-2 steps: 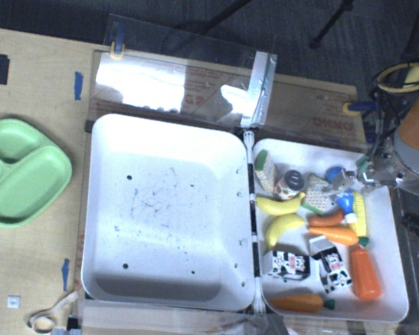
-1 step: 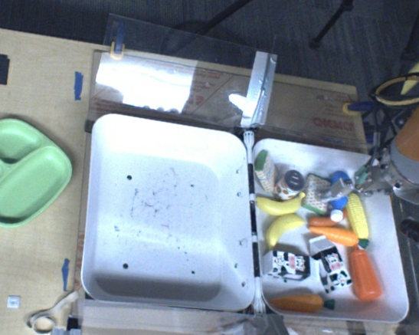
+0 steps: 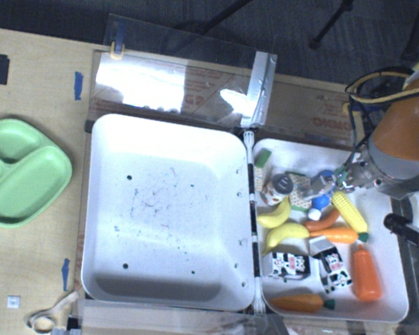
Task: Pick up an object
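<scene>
The pincer [image 3: 329, 184] hung low over the cluttered right white plastic bin [image 3: 395, 305], its jaw state impossible to tell, apparently mid-reach, needing a clean descent onto the yellow plastic corn cob [image 3: 349, 210] just beside it.

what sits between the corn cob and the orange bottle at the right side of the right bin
In the camera view, a carrot lies between the corn cob and the orange bottle, pointing left toward the bananas.

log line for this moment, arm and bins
arm: over right bin | pincer: low by corn cob, grasp unclear | right bin: bananas, carrots | left bin: bare
</scene>
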{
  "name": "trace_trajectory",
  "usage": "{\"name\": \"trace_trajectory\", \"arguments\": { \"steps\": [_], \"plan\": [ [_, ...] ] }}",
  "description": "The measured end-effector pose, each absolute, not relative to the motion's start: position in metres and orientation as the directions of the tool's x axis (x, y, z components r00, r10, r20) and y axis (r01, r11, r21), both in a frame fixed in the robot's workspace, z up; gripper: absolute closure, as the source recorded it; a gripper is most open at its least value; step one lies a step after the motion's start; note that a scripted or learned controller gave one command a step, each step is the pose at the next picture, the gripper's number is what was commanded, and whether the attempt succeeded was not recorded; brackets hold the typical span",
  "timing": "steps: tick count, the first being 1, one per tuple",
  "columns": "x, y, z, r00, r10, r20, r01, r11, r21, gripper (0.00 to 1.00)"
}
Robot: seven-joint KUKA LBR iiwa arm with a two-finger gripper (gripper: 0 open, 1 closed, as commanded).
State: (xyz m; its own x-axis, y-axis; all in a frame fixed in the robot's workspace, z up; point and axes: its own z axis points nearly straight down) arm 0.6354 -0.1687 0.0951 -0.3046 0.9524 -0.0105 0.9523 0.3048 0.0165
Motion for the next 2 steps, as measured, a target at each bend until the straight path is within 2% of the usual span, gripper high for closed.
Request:
{"name": "trace_trajectory", "arguments": {
  "steps": [1,2],
  "plan": [
    [0.636,-0.170,0.106,-0.303,0.953,-0.013,0.953,0.303,0.019,1.00],
    [0.666,-0.114,0.178,-0.016,1.000,-0.001,1.000,0.016,0.002,1.00]
  ]
}}
